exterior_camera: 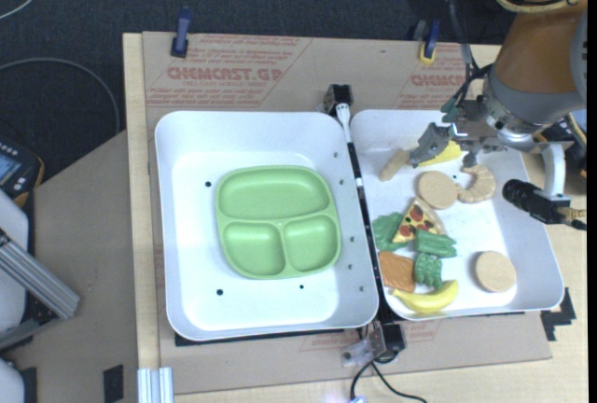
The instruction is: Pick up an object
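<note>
Pincer (446,142) position: low in my right bin (532,233), over a yellow piece (449,152). Whether it is apart or together, I cannot tell. Round cracker (437,189) lies just beside.

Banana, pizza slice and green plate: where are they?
banana (431,299): camera view, middle of its yellow curve.
pizza slice (422,220): camera view, its topped face.
green plate (277,220): camera view, ridge between its compartments.

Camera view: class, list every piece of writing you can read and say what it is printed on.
"CHEMCAST G.P" in red, on the brown protective sheet behind the left bin.
The same red print repeats behind the right bin, partly hidden by the arm; smaller lines too blurred to read.
</note>
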Robot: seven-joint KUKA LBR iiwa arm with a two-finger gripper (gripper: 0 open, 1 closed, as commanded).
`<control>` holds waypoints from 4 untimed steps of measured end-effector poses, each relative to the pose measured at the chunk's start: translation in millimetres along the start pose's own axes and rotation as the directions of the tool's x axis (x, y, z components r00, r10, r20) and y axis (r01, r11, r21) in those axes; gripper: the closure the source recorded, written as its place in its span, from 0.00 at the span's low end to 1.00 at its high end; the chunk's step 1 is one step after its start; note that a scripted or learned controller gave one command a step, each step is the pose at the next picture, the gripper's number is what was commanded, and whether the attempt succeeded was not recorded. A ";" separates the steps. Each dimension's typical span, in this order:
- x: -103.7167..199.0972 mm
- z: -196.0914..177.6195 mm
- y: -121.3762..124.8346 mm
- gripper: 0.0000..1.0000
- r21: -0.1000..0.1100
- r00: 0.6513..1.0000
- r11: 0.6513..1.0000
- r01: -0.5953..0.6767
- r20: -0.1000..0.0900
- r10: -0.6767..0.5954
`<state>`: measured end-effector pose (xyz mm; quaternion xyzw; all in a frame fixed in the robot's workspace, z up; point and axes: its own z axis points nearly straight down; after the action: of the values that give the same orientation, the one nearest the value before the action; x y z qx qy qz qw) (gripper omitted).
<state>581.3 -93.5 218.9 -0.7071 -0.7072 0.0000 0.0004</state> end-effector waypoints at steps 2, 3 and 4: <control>132.8 34.8 -103.6 0.00 0.005 1.000 1.000 0.010 -0.005 -0.010; 126.5 24.3 -102.0 1.00 0.000 1.000 1.000 -0.001 0.000 0.001; 168.5 -138.6 -98.1 1.00 -0.020 1.000 1.000 0.007 -0.005 -0.007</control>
<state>483.3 74.9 357.7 -0.7047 -0.7095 -0.0089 -0.0048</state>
